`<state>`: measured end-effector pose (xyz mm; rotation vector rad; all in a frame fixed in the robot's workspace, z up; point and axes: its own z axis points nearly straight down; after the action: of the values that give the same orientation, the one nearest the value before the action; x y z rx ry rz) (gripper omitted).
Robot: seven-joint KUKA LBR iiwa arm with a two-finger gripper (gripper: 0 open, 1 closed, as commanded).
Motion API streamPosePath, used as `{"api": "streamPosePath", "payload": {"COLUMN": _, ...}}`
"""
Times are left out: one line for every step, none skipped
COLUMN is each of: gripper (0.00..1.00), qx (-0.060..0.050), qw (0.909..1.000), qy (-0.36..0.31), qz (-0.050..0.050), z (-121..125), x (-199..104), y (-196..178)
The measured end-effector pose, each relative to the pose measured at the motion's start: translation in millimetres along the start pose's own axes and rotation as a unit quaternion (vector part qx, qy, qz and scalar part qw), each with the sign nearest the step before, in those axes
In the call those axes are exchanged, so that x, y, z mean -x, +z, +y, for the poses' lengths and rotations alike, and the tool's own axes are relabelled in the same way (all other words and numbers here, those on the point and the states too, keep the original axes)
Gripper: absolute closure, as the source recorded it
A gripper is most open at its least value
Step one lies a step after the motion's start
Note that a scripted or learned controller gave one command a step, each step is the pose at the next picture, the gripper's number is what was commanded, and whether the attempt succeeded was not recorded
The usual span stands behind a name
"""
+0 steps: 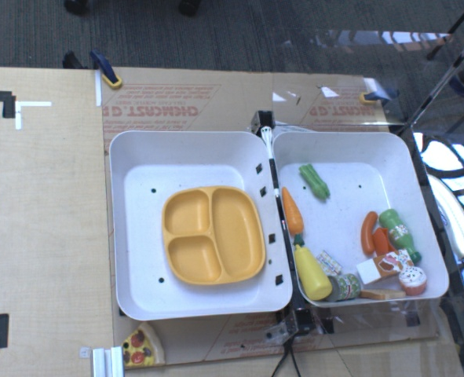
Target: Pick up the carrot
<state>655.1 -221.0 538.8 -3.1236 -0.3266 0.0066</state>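
I see the right bin [389, 159] beside the left bin [129, 210] holding a yellow divided plate [213, 234], and the carrot [293, 212] lies against the right bin's left wall, just above a yellow bottle [311, 274].

I see an orange carrot [292, 213] with a green top, a yellow divided plate [213, 235], and white bins [129, 210].

Pale grey curved bit out at the 3 o'clock edge looks like part of the arm [456, 210], honestly too cropped to tell its pose.
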Motion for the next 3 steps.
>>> {"api": "streamPosePath", "payload": {"gripper": 0.0, "qx": 0.0, "qw": 1.0, "qy": 0.0, "qz": 0.0, "z": 0.1, "x": 0.1, "y": -0.1}}
{"api": "streamPosePath", "payload": {"gripper": 1.0, "qx": -0.001, "qw": 1.0, "qy": -0.003, "qz": -0.001, "z": -1.3, "x": -2.0, "y": -7.0}}
{"api": "streamPosePath", "payload": {"gripper": 0.0, "qx": -0.001, "qw": 1.0, "qy": -0.003, "qz": -0.001, "z": -1.2, "x": -2.0, "y": -7.0}}
